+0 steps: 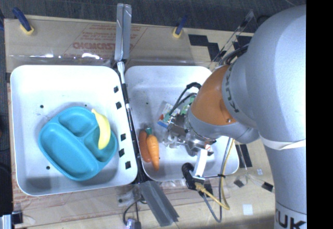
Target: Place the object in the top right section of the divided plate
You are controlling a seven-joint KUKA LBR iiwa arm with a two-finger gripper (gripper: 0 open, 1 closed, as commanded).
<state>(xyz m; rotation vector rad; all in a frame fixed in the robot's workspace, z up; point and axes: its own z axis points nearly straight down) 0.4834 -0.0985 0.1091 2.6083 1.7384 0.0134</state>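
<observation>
Below the orange wrist band, the claw (174, 137) is seen low in the right bin (156, 74); its opening cannot be told. Just left lies a carrot (152, 151).

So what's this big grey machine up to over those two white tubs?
The robot arm is reaching into the right bin, its gripper low near a carrot lying by the bin's left wall. In the left bin sits a blue divided plate with a banana already resting in its right-hand section. The carrot isn't visibly held.
</observation>
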